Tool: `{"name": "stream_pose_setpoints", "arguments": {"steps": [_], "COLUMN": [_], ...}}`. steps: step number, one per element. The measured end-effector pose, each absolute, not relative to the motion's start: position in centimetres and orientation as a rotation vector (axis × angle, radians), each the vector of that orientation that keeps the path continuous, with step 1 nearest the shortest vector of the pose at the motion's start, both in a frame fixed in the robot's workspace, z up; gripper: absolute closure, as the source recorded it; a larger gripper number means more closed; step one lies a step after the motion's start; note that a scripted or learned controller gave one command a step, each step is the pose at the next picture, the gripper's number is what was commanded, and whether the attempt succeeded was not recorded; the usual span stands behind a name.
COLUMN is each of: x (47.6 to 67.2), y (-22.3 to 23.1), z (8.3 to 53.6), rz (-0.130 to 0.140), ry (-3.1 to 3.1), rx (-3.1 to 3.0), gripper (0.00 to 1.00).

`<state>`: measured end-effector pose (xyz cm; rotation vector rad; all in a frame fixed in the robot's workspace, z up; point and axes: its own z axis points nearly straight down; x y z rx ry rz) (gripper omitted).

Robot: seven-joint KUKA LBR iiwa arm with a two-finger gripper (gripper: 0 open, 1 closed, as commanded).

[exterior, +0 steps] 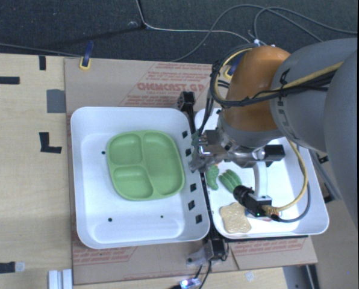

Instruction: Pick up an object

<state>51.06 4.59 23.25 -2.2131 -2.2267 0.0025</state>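
The grey arm with its orange band reaches in from the right and bends down over the right shallow white bin, its wrist low above the bin's left half, close to the divide between the two bins. The end effector points down at the left edge of that bin, just above a small green plastic toy piece; whether it is clenched or released cannot be told, since the wrist body hides it. A second green piece lies just beside the first, to its right. Nearer in the same bin lies a tan, flat, biscuit-like piece. A yellow cable loops from the arm down to a black connector over the bin.

The left shallow white bin holds a light green sectioned plastic plate, lying flat with three compartments.

Both bins rest on a brown cardboard sheet on the surface; red printing on it appears to read "CHEMCAST GP", the smaller lines too blurred to read.
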Motion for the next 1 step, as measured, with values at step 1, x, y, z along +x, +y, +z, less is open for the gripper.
{"name": "stream_pose_setpoints", "arguments": {"steps": [1], "x": [49.92], "y": [9.24], "z": [23.43], "rz": [0.002], "ry": [-2.227], "rx": [-2.213], "gripper": [1.00]}}
